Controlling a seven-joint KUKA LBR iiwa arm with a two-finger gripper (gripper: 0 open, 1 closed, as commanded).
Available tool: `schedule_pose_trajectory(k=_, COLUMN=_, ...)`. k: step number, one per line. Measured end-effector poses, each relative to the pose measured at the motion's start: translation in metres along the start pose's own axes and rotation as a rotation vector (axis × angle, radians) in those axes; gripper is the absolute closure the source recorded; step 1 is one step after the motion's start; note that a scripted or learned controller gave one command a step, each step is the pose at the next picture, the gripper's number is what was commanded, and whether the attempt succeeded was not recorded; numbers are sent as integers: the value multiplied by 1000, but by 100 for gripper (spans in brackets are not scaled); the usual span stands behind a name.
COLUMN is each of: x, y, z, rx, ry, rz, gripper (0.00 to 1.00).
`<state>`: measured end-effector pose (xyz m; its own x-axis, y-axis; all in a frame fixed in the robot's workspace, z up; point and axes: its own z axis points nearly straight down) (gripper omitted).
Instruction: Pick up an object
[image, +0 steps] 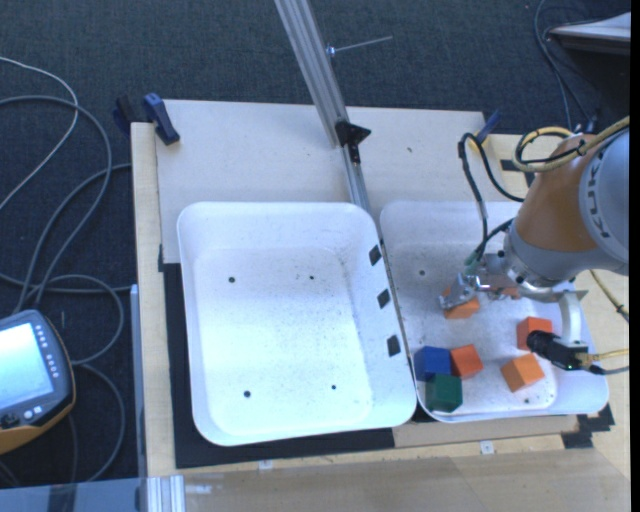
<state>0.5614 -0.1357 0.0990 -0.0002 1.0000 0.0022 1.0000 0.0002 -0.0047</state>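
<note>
the arm (570, 215) reaches into the right bin (420, 235), its gripper (462, 297) low over the bin floor. an orange block (462, 310) sits right at the jaws, touching or just under them (whether they grip it, or how wide they stand, i cannot tell). nearer the front lie a blue block (432, 361), a green block (446, 392) and more orange blocks (466, 361). the left bin (200, 225) sits beside it on the worktop (250, 150).

I see the arm (590, 215): grey casing with dark lettering, a wide orange band, yellow and black cables looped over it, and a small metallic gripper (462, 292).
</note>
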Motion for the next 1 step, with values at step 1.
schedule_pose_trajectory(k=1, x=99, y=-23, z=-105, rx=-12, ry=1, rz=-10, gripper=100)
